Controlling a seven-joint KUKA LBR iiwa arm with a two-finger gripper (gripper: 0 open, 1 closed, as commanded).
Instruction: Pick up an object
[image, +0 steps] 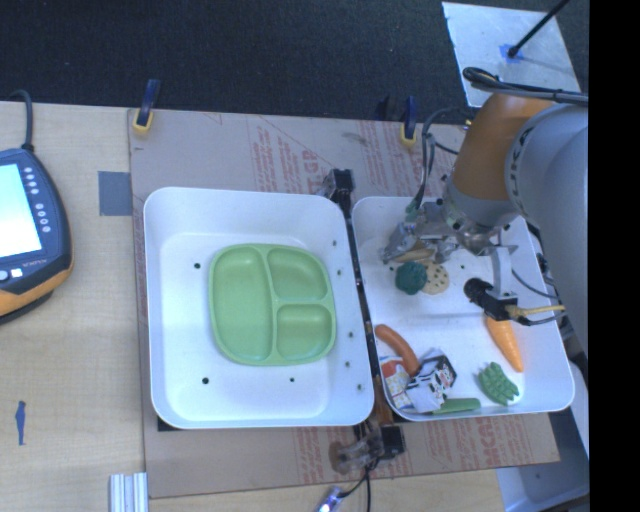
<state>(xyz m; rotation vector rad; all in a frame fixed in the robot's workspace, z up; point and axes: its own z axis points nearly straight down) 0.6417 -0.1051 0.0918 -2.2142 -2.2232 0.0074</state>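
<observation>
My gripper (418, 250) hangs low over the back left part of the right bin (548, 400), with the grey arm and its orange band reaching in from the right. Just below it lie a dark green round toy (409, 279) and a tan speckled cookie (436, 281), touching each other. I cannot tell whether the gripper touches either one. An orange carrot (506, 343) lies at the bin's right side. A red-orange sausage (397, 346) lies near the left wall.
The right bin's front holds a small printed box (427, 381), a green pod (456, 406) and a bumpy green toy (498, 384). A green divided plate (270, 303) sits in the left bin (175, 370). An orange-edged tablet (25, 230) rests at far left.
</observation>
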